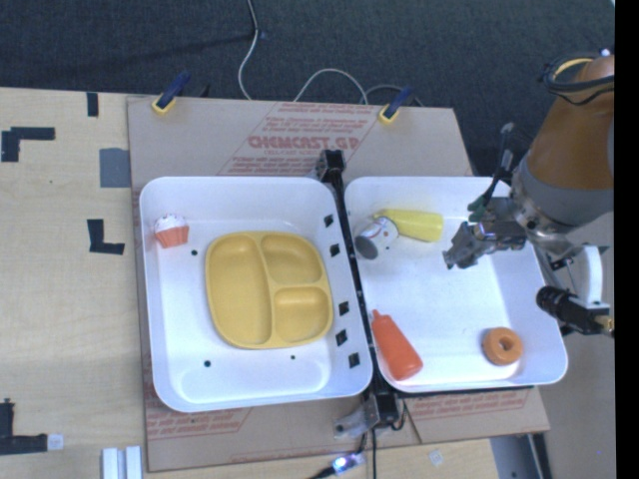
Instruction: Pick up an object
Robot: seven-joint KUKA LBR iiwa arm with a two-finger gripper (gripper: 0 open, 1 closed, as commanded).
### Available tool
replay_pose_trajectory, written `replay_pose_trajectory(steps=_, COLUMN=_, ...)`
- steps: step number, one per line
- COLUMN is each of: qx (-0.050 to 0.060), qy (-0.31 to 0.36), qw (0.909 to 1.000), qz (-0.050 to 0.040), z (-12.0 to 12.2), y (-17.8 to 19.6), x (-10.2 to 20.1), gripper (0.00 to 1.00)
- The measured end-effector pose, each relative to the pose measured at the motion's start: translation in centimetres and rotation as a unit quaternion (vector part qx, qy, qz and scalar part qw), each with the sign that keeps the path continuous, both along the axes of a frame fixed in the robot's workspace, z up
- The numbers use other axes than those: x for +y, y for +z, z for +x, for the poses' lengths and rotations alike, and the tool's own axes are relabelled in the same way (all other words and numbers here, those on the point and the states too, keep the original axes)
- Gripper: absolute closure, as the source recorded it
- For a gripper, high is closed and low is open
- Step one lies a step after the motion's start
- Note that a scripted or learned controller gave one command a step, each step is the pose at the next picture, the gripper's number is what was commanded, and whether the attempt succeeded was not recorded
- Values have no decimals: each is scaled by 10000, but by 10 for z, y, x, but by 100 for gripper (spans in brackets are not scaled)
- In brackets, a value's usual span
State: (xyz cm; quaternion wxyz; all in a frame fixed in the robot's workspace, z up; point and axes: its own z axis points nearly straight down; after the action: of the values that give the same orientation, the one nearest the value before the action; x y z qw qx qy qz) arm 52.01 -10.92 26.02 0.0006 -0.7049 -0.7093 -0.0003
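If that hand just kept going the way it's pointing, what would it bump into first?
The hand points down and leftward over the right bin. Most likely it would first meet the bin's bare white floor, just short of the yellow bottle; depth is hard to judge from above.

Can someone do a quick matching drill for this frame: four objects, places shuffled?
Objects:
1. yellow three-compartment plastic tray
2. small orange cupcake toy with white top
3. brown ring-shaped doughnut toy
4. orange plastic bottle with red cap

Places:
A. right bin, near right corner
B. left bin, middle
C. right bin, near left corner, by the divider
D. left bin, far left corner

Pairs: 1-B, 2-D, 3-A, 4-C.
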Motion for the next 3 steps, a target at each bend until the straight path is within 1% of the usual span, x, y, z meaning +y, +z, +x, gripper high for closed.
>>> replay_pose_trajectory(steps=1, qx=1, qy=4, qw=10000, qz=-1, z=31, y=-4, x=52, gripper=100)
replay_pose_trajectory(steps=2, qx=3, qy=-1, qw=10000, qz=-4, z=47, y=-5, x=96, gripper=100)
replay_pose_trajectory(steps=3, qx=-1, qy=-2, qw=10000, qz=-7, z=73, y=-7, x=147, gripper=100)
